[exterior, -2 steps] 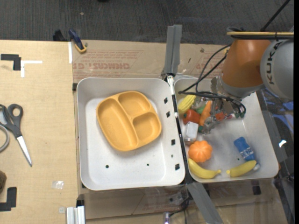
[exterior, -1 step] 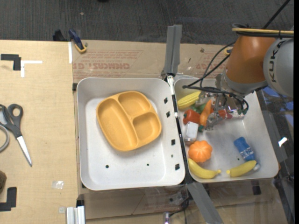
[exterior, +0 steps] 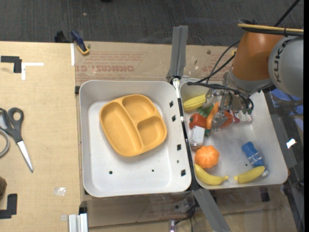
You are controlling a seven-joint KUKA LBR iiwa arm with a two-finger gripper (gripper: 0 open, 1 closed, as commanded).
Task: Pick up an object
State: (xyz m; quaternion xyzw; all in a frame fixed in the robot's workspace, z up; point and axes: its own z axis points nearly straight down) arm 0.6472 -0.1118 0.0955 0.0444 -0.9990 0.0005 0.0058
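The right bin point(exterior: 270, 144) holds several toy foods. A corn cob point(exterior: 194, 101) lies at the far left, with a red pepper point(exterior: 198, 120) and a carrot-like orange piece point(exterior: 211, 117) beside it. An orange pumpkin point(exterior: 206, 156) sits nearer the front, above two bananas point(exterior: 209, 176) point(exterior: 249, 175). A blue block point(exterior: 251, 152) lies at the right. My gripper point(exterior: 221, 116) reaches down into the far part of this bin, right next to the pepper and the orange piece. Its fingertips blend into the clutter.
The left bin point(exterior: 96, 173) holds a yellow divided plate point(exterior: 133, 124). A small clear item point(exterior: 198, 136) lies under the pepper. Scissors point(exterior: 17, 134) lie on the wooden bench at the far left. The divider wall point(exterior: 181, 129) separates the two bins.
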